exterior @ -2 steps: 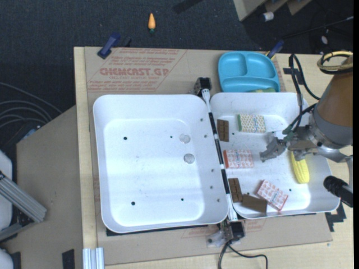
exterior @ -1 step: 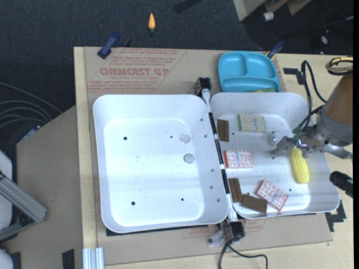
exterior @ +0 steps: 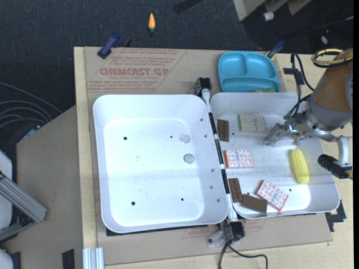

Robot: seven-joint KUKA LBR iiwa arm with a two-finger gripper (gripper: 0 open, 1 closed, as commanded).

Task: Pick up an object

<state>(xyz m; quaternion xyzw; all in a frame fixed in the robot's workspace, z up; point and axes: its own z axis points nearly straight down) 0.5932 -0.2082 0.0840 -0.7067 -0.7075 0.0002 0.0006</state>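
A grey KUKA arm with an orange band reaches in from the right, its tool [exterior: 279,133] hanging over the upper middle of the right-hand bin [exterior: 328,198]. The metal fingers [exterior: 272,137] are splayed apart with nothing between them. Nearest to it are a speckled green-and-tan packet [exterior: 251,123], just to the tool's left near the bin's back wall, and a yellow corn cob [exterior: 299,165], below and to the right, its long axis running roughly front to back. A red-patterned white packet [exterior: 238,158] lies toward the bin's left wall, a second one [exterior: 272,194] near the front beside a brown bar [exterior: 251,204]. The left-hand bin [exterior: 112,108] holds two small round discs [exterior: 187,148]. Either neighbour looks a likely pick; the corn cob would call for a short move toward the front right.
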